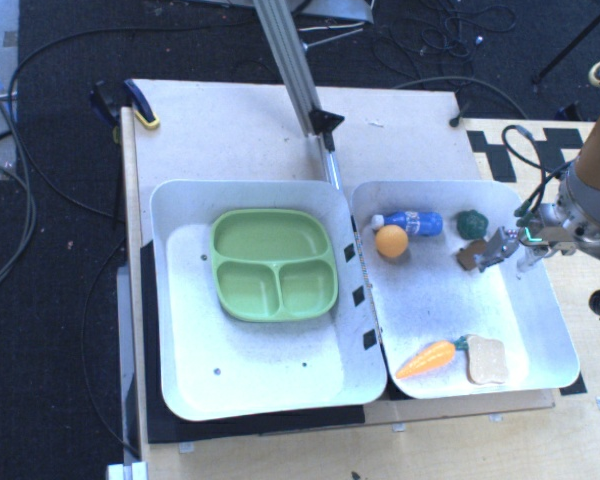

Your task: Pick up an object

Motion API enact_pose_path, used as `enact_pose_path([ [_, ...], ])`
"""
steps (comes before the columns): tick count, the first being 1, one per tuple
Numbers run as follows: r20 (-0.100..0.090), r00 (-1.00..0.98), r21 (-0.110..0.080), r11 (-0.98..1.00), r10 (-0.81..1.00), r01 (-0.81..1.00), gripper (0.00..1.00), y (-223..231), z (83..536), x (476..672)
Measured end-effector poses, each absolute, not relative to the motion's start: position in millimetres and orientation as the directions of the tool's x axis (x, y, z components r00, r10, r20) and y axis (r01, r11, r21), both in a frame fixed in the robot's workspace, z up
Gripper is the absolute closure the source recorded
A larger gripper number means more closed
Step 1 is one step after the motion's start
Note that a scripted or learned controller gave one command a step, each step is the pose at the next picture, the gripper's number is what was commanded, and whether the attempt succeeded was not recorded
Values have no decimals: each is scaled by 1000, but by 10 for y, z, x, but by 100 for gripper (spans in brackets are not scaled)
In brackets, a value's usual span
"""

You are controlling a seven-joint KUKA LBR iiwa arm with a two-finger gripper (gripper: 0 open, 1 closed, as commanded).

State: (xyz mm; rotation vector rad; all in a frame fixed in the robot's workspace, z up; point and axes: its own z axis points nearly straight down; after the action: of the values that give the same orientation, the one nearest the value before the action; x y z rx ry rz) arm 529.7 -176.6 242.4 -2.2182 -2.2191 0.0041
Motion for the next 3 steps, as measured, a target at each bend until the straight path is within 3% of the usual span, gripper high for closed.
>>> enact_pose_path([
  [1,0,-1,-1,1,1000,1000,0,-1767,2442,5308],
  [2,0,1,-1,-1,1000,1000,0,-1796,1941,5216],
  [3,1,0,-4,0,1000,1000,0,-1776,1316,5258],
])
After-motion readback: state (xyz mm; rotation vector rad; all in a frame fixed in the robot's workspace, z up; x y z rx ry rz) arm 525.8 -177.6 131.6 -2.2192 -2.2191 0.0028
